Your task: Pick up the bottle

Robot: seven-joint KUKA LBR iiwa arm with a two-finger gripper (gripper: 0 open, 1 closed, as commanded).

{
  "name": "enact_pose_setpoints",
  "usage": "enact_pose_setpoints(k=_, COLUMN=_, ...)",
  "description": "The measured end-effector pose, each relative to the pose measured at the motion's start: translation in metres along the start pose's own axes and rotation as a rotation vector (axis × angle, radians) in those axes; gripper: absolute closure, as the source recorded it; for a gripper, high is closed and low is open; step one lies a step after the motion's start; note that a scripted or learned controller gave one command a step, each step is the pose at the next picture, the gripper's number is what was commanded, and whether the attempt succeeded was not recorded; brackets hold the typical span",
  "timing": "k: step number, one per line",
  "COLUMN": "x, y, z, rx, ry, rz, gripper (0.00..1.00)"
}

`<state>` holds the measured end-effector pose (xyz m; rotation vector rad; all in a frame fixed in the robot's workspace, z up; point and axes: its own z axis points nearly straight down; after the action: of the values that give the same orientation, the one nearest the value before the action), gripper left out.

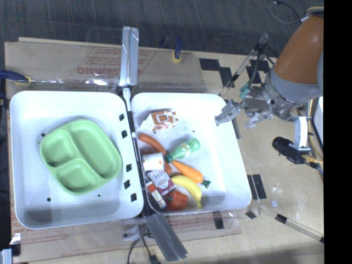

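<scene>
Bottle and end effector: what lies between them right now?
In the camera view, bare white bin floor and its rim separate the green bottle from the end effector.

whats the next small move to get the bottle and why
Probably swing the pincer left and down over the green bottle. It sits at the right bin's upper right rim, while the bottle lies mid-bin, tilted beside the carrot.

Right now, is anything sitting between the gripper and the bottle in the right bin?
Nothing visible blocks it. The gripper hangs over the right bin's upper right rim, and bare bin floor lies between it and the green bottle. The carrot touches the bottle's lower side, away from the gripper.
</scene>
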<state>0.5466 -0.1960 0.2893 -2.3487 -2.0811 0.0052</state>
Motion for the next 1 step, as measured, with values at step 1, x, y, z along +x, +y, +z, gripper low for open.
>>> enact_pose_setpoints(k=1, x=0.0405, y=0.0562, z=0.0153, rx=-0.001, ry=-0.001, rz=0.058, gripper=0.00)
